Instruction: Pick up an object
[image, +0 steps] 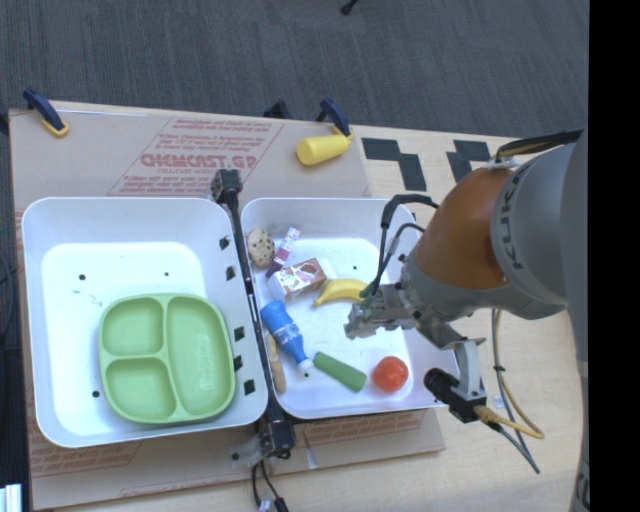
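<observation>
Yellow toy banana (340, 291), light and slick I judge, sits at ten o'clock of my pincer (368, 322), whose spread I cannot tell; I'd grip mid-curve.

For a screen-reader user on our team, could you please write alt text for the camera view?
A grey robot arm reaches from the right, its pincer low over the right white bin, which holds a banana, a red ball, a green cylinder, a blue bottle and small packets. The left bin holds a green divided tray.
</observation>
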